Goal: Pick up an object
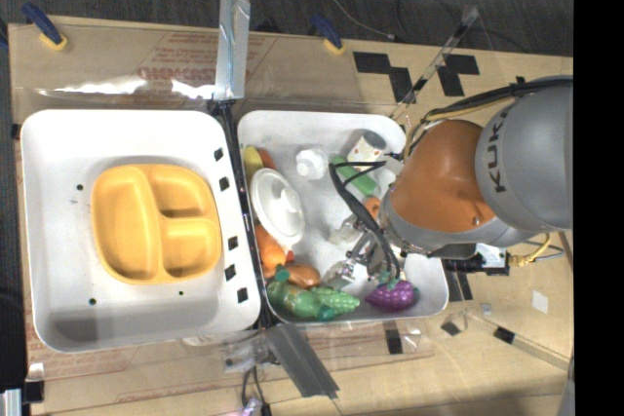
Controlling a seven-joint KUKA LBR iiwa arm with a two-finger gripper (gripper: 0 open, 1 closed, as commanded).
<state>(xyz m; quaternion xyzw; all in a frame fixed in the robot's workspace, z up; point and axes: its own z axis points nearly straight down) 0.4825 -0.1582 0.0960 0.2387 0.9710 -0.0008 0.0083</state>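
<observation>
My gripper (363, 270) hangs low over the front of the right bin (322, 127), under the orange wrist band (439, 185). Its fingers stand open, and I see nothing between them. Just right of it lies a purple bunch of grapes (392, 295). A green toy vegetable (312, 303) lies to its left along the bin's front wall. An orange carrot-like piece (272, 255) and a small brown item (302, 275) lie close to the green one.
A white bowl (277, 203), a yellow banana (253, 158), a small white cup (309, 163) and a green and white item (364, 151) sit further back in the right bin. The left bin (49, 209) holds a yellow divided tray (156, 221).
</observation>
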